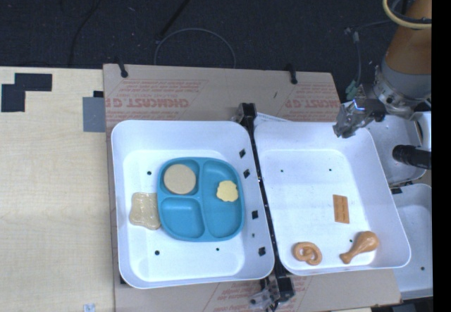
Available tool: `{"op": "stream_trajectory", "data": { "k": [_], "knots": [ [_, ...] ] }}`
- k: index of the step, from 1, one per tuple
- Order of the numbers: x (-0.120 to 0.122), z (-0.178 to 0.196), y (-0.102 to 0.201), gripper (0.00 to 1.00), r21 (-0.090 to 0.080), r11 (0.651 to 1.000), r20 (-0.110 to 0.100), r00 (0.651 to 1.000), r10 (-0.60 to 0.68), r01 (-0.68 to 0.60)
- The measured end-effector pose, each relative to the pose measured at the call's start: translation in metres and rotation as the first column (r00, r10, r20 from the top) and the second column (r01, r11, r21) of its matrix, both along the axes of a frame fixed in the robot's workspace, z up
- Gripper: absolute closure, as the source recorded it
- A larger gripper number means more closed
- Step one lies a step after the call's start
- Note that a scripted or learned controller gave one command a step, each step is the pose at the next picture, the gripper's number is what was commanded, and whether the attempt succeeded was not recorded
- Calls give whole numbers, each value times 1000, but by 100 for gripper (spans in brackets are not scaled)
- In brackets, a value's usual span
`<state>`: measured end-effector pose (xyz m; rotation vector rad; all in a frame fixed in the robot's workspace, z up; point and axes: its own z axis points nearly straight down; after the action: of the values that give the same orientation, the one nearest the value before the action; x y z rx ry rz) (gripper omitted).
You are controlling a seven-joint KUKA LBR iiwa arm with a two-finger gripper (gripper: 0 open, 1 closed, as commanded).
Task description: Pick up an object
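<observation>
**White bins wait, toys not yet picked**

Grey gripper (350,120) hangs over the right bin's (310,163) far corner, so it blocks nothing. I cannot tell how wide it is. Inside that bin lie a pretzel (307,253), drumstick (359,246) and brown strip (341,208), all near its front, easy to reach.

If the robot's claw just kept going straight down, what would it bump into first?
Probably the top right corner of the right bin, near its rim. The gripper hovers there, well away from the toys, though its height is hard to judge.
</observation>
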<state>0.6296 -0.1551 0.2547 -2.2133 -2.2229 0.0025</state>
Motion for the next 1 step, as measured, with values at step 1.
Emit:
{"op": "stream_trajectory", "data": {
  "k": [1],
  "knots": [
    [-12, -15, 46, 100, 0, 1000, -1, 1000, -2, 2]
  ]
}}
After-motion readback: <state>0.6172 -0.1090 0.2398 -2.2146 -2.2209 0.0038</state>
